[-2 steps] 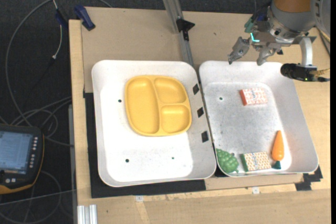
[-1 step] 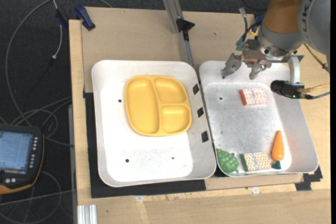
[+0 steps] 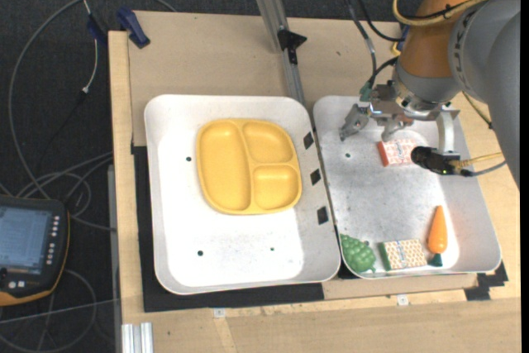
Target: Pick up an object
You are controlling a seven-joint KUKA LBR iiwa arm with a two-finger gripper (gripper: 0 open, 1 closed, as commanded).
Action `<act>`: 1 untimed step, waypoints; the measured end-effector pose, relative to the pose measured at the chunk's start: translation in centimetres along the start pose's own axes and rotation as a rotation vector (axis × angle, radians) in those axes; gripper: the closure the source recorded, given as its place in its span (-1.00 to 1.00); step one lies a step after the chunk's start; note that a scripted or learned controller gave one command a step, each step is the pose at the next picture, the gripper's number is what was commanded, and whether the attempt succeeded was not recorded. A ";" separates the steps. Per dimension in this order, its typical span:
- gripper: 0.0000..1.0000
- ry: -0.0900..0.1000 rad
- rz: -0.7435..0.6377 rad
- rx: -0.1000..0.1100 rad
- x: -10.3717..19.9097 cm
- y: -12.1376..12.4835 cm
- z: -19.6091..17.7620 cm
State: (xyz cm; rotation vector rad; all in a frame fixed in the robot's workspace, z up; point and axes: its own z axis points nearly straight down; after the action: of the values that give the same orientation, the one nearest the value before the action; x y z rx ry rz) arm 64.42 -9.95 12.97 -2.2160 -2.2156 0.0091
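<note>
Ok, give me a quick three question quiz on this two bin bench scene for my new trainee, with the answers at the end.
1. True or false: the yellow three-compartment plastic tray lies in the left white bin.
2. Which item lies nearest the tool: A) orange toy carrot, B) small red-and-white packet, C) green toy grape bunch?
3. Fill in: the carrot, the grapes and the patterned flat box lie along the right white bin's ____ edge.

Key: 1 true; 2 B; 3 near (bottom) edge.

Bench (image 3: 223,54): bare wood behind the gripper (image 3: 376,118).
Left bin (image 3: 165,202): left of it.
Right bin (image 3: 471,219): beneath it.
</note>
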 end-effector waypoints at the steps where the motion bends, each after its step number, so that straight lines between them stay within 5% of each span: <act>1: -1.00 0.000 -0.001 -0.002 0.1 -0.1 4.0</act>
State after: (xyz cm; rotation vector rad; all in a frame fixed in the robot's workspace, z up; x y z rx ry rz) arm 64.32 -9.86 9.00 -2.2161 -2.2177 0.0070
